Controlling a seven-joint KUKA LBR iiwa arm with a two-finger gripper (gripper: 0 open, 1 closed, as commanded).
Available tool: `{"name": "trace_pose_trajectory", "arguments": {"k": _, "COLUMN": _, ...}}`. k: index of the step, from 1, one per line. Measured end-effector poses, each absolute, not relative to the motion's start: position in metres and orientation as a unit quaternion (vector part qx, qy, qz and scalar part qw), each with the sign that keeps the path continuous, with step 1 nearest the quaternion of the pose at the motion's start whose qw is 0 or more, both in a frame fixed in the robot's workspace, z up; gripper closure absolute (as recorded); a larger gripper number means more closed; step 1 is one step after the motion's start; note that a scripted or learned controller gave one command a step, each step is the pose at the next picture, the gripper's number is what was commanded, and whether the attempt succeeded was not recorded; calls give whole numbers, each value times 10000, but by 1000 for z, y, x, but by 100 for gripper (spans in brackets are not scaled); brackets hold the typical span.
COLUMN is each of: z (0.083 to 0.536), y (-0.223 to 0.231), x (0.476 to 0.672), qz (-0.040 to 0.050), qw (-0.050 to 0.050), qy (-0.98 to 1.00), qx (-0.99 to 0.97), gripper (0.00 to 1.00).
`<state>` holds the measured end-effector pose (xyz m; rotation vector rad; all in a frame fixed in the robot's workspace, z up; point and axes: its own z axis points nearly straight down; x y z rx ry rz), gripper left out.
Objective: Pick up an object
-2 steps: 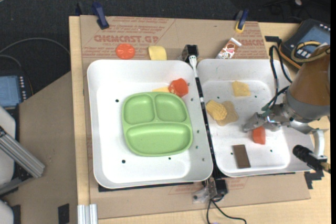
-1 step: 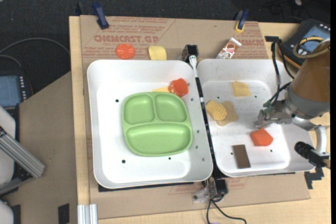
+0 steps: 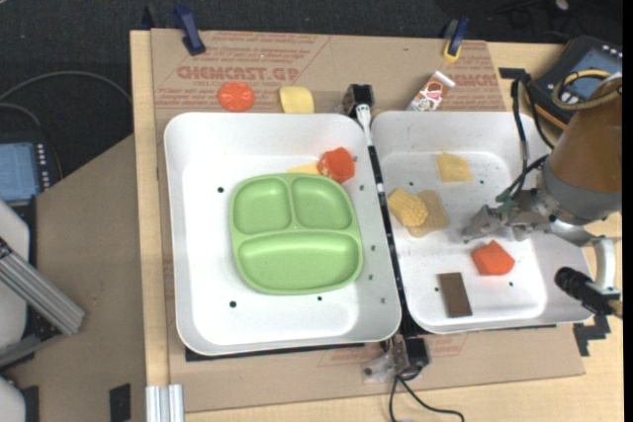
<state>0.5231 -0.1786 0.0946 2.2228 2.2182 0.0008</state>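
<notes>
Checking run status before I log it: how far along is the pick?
Done: the gripper is down inside the right bin, low beside the orange block and near the corn cob. In hand: nothing visibly between its fingers. Left: the grasp and lift. The orange block, corn cob, brown block and yellow piece all lie on the bin floor.

Left bin floor: the green three-compartment plastic plate takes up the middle; bare white strips run along the left wall and the near edge.
Left bin far corner: a small red-orange toy piece sits just beyond the plate's rim.
Right bin middle: a yellow corn-cob toy on a tan slab, near the dividing wall.
Right bin near side: a brown flat rectangular block and an orange wedge-shaped toy, with open floor between them.
Right bin far side: a pale yellow flat piece; bare floor around it.
Right side: the grey two-finger gripper and its arm block the approach there.
</notes>
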Motion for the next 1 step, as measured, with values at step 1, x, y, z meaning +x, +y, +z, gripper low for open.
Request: {"name": "trace_pose_trajectory", "arguments": {"k": 1, "z": 84, "y": -157, "x": 477, "qz": -10, "qw": -35, "qy": 7067, "qx": 7075, "gripper": 0}}
